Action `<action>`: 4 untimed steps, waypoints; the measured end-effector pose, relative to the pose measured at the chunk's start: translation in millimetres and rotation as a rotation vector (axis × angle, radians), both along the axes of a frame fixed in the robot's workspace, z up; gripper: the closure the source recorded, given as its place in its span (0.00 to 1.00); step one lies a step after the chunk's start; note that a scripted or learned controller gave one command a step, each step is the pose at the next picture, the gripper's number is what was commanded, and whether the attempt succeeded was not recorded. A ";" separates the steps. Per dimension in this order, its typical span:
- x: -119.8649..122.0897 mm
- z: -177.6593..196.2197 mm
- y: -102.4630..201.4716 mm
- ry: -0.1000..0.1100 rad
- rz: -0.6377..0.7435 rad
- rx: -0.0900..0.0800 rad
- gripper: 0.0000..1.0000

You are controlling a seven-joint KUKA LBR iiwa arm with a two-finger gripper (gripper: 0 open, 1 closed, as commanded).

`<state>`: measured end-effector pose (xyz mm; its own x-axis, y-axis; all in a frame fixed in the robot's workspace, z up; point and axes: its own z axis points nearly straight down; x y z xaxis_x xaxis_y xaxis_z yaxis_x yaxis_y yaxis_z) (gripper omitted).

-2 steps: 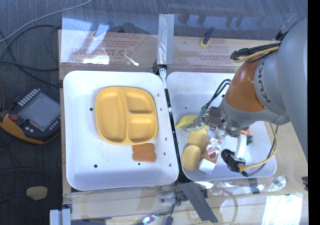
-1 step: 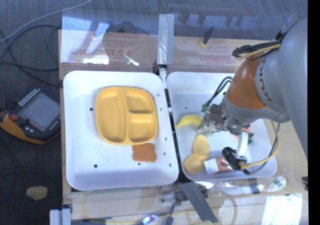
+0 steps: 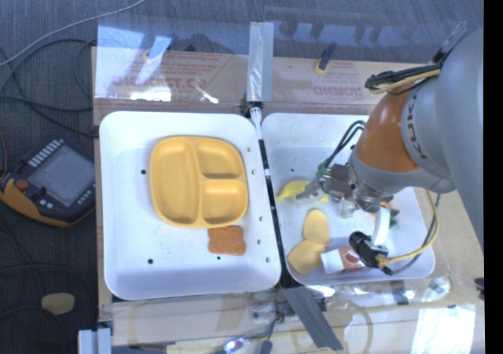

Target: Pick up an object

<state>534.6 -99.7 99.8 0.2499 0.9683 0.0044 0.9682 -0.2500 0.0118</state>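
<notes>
The right bin holds several small things. A yellow banana-like piece lies by its left wall. A pale yellow oval sits just below it, and a second yellow lump lies near the front wall. Beside that lump is an orange and white tube. My gripper hangs low over the middle of this bin, right of the banana-like piece and just above the oval. The wrist hides a small red and green thing in part.
The left bin bears a yellow divided plate and a brown toast-like slice at the plate's front edge. A metal divider stands behind the bins. A teach pendant lies on the floor to the left.
</notes>
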 end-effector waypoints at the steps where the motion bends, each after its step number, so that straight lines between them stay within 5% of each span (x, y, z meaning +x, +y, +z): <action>1: 0.0 0.0 0.0 0.000 0.000 0.000 0.00; 2: -0.9 -9.7 -63.1 0.004 0.044 0.008 0.00; 3: 39.7 -9.8 4.6 -0.001 0.154 -0.006 0.00; 4: 91.4 23.6 -57.0 0.013 0.302 -0.006 0.00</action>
<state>626.0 -156.7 123.5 -0.0492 0.9988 -0.0024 0.9988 0.0492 -0.0008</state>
